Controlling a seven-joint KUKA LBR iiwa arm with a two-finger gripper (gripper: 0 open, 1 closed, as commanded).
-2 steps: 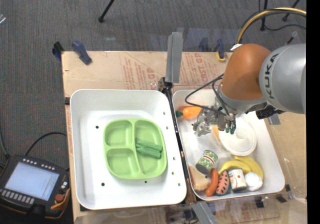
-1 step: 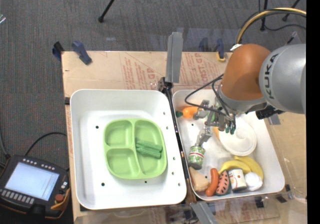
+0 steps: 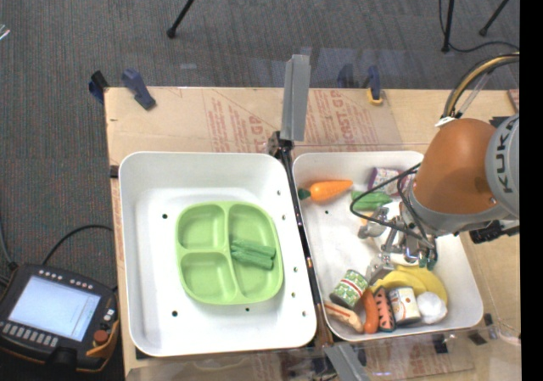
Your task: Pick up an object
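My gripper (image 3: pixel 400 245) hangs low in the right bin (image 3: pixel 339 169), below the arm's orange band (image 3: pixel 454 169). It is just above a yellow banana (image 3: pixel 417 279) and right of a small green-labelled can (image 3: pixel 349 288). Toys crowd the bin's front: a red hot dog (image 3: pixel 371 310), a small boxed item (image 3: pixel 405 305) and a white ball (image 3: pixel 433 309). An orange carrot (image 3: pixel 329 190) lies at the bin's back left. A green vegetable (image 3: pixel 370 199) and a purple packet (image 3: pixel 386 176) sit behind the gripper, partly hidden by cables.
The left bin (image 3: pixel 144 201) holds a light green divided plate (image 3: pixel 204 243) with a dark green bean-like toy (image 3: pixel 253 253) across its dividers. A grey upright post (image 3: pixel 295 103) stands behind where the two bins meet. A teach pendant (image 3: pixel 55 310) lies off the bench at the lower left.
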